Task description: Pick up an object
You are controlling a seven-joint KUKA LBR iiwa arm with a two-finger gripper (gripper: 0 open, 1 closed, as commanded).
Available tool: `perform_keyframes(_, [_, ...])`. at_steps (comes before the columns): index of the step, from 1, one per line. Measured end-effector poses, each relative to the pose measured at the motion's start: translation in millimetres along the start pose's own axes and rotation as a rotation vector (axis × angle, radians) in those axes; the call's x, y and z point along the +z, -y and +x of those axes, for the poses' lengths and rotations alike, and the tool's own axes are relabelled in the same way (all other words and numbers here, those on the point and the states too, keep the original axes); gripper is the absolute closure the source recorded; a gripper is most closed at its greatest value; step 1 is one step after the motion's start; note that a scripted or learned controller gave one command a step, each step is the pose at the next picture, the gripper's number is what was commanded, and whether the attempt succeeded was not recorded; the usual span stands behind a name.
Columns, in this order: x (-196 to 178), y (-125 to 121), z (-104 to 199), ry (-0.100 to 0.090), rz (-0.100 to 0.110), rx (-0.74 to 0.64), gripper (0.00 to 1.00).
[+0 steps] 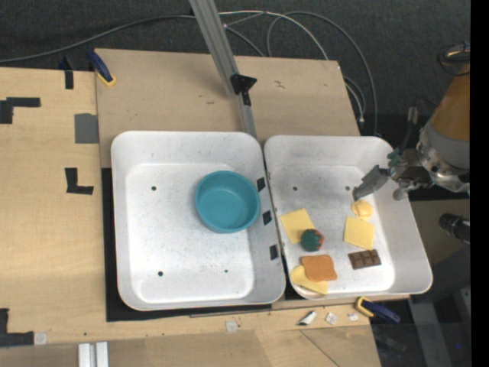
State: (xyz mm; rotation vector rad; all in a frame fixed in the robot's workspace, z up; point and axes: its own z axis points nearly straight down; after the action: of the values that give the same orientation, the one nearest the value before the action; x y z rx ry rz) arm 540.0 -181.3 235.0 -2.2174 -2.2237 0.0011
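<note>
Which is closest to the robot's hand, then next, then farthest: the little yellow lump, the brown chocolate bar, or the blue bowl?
From the hand, in the camera view:
1. Little yellow lump, right under the hand in the right bin.
2. Brown chocolate bar, lower down in the same bin.
3. Blue bowl, far off in the left bin.

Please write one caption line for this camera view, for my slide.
Gripper low over right bin food pieces; blue bowl in left bin.

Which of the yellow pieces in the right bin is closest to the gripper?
The small yellow piece right at the gripper tip, near the bin's right side. The yellow square sits below it, and the other yellow square lies farther left.
</note>
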Motion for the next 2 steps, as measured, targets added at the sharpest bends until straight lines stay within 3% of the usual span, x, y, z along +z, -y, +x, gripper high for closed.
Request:
perform_keyframes(1, [0.0, 0.1, -0.1, 0.0, 0.0, 0.001, 0.0])
perform_keyframes(2, [44.2, 2.2, 4.7, 0.0, 0.004, 0.001, 0.0])
